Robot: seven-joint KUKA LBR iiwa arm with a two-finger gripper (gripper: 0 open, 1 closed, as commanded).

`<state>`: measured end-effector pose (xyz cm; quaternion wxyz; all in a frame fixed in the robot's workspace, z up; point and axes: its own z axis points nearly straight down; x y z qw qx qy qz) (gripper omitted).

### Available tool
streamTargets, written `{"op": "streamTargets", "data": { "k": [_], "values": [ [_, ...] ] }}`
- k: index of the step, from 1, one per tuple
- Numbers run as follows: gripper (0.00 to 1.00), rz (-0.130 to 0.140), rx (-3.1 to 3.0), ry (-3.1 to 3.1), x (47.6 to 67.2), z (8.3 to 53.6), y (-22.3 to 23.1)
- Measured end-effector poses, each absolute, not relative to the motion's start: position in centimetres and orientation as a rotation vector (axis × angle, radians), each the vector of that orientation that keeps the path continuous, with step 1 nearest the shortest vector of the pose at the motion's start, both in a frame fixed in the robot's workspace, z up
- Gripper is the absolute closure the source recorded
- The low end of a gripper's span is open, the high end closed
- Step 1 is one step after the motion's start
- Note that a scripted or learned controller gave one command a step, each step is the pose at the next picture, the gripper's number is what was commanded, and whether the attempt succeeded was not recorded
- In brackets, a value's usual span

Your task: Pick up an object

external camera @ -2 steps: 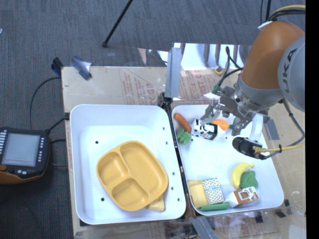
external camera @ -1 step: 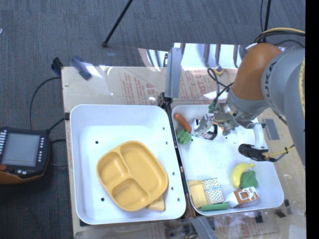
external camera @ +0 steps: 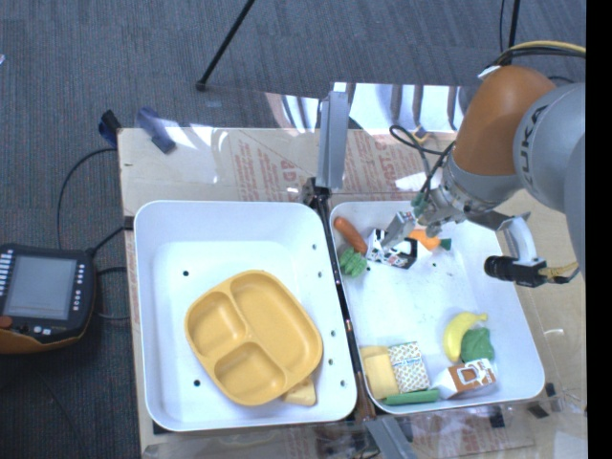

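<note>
My gripper (external camera: 395, 244) hangs low over the far left part of the right bin (external camera: 421, 304), on the grey arm that reaches in from the right. Just left of it lie a red-orange sausage-shaped piece (external camera: 348, 231) and a green leafy toy (external camera: 354, 264). A small orange piece (external camera: 429, 242) sits right beside the gripper on its right. I see nothing clearly held. Along the near side of the same bin lie a yellow banana (external camera: 463, 330), a green toy (external camera: 478, 344), a patterned box (external camera: 409, 366), a yellow block (external camera: 377, 371), a green bar (external camera: 413, 399) and an orange-and-white carton (external camera: 470, 379).
The left bin (external camera: 172, 256) holds a yellow divided plate (external camera: 253, 338) with a yellow wedge (external camera: 302, 395) under its near edge. A grey upright post (external camera: 332, 146) stands behind the seam between the bins. A black handle (external camera: 512, 269) juts from the arm over the right bin's right rim.
</note>
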<state>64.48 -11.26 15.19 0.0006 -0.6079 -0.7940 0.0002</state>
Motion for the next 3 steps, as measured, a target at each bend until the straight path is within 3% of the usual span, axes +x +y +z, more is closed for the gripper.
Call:
{"op": "streamTargets", "data": {
  "k": [1,2,3],
  "values": [
    [0.0,0.006,-1.911,-2.483,59.4,8.3,-15.3],
    [1.0,0.003,-1.914,-2.478,59.6,9.1,-15.2],
    [1.0,0.009,-2.084,-2.336,63.0,8.4,-15.8]
  ]
}}
